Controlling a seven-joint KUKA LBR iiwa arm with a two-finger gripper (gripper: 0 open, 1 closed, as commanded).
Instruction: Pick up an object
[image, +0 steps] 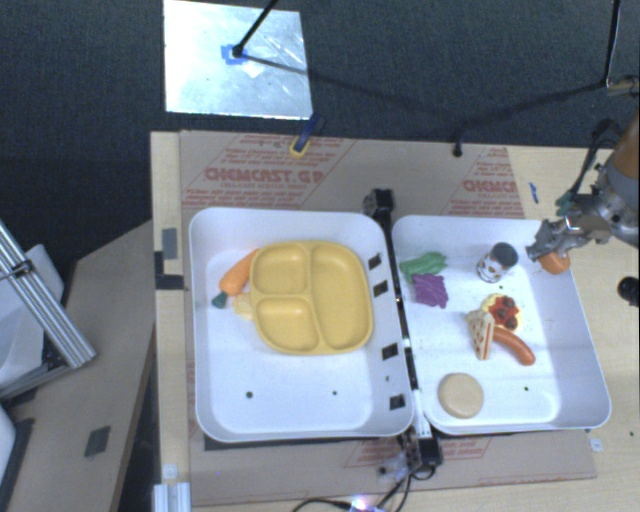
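Currently the gripper (553, 247) is seen at the upper right rim of the right bin (585, 330), with something small and orange lodged at its tip; whether that is a held object or part of the tool cannot be told, and the state of the pincer cannot be told either. No toy is clearly seen in its grasp.

Nearest to it, just to its left inside the bin, a small dark-and-silver can (496, 262) is found. Further down and to the left, a pizza slice (501, 310), a sandwich wedge (481, 333) and a sausage (513, 347) are clustered, the sausage's long axis running from upper left to lower right. A purple piece (430, 290) and a green piece (423, 264) are placed near the bin's left wall, and a round cookie (461, 394) near its front.

A short leftward and downward reach is judged sufficient for the can.
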